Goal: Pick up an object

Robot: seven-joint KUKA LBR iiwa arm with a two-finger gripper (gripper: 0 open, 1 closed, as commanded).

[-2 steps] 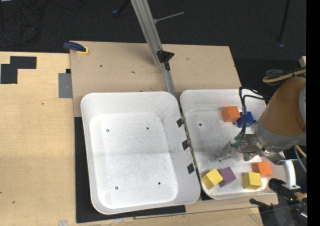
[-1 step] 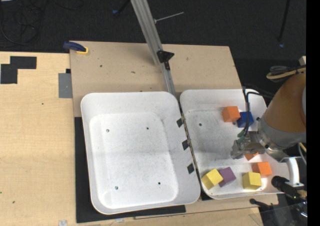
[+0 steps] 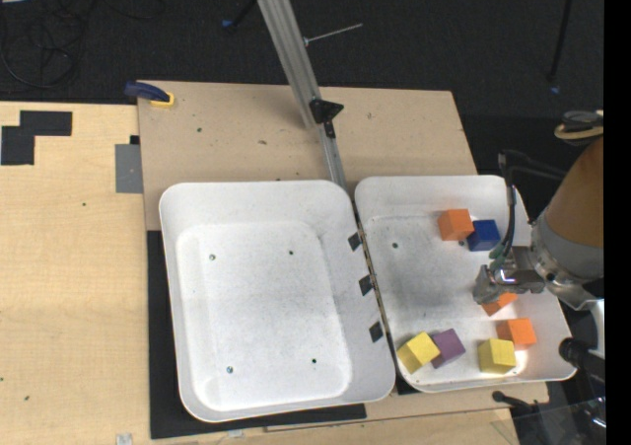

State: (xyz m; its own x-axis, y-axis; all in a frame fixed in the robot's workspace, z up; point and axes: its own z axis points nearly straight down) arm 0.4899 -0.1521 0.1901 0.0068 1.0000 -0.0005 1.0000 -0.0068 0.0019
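Your right bin (image 3: 414, 198): matte yellow cube (image 3: 496, 355) nearest, then orange cube (image 3: 520, 332). Metallic gripper (image 3: 496, 285) sits on a small orange block (image 3: 499, 302) mid-bin, right side; can't tell its finger state. Far end: orange (image 3: 455, 224) and blue (image 3: 484, 234) cubes touching.

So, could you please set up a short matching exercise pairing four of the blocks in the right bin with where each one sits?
Things:
1. blue block
2. purple block
3. orange block at the far side
4. yellow block on the right

Places:
A. nearest the bin's front right corner
B. touching the other yellow block
C. just left of the blue block
D. just right of the far orange block

Pairs: 1-D, 2-B, 3-C, 4-A
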